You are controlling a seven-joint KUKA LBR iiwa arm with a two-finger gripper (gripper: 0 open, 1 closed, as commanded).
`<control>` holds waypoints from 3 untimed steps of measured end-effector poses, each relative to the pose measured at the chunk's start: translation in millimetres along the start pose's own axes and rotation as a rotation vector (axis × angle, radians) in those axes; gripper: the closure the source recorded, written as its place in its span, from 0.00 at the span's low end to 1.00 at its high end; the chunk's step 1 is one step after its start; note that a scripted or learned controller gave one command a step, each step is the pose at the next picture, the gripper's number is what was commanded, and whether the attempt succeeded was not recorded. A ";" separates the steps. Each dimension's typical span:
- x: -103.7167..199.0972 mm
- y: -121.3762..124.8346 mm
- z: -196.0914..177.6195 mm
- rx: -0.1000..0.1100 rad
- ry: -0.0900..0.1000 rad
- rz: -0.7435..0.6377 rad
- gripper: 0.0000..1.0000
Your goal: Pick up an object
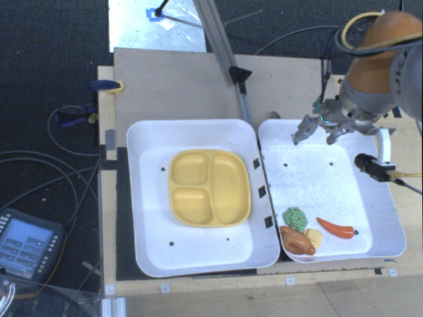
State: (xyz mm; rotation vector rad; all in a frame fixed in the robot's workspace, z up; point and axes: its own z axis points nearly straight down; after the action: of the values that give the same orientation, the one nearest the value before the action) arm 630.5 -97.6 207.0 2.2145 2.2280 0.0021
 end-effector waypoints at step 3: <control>3.6 -12.0 114.2 0.006 0.000 0.007 0.00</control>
State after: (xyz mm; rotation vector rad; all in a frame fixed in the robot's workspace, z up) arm 618.6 -94.0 92.8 2.2248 2.2237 -0.0050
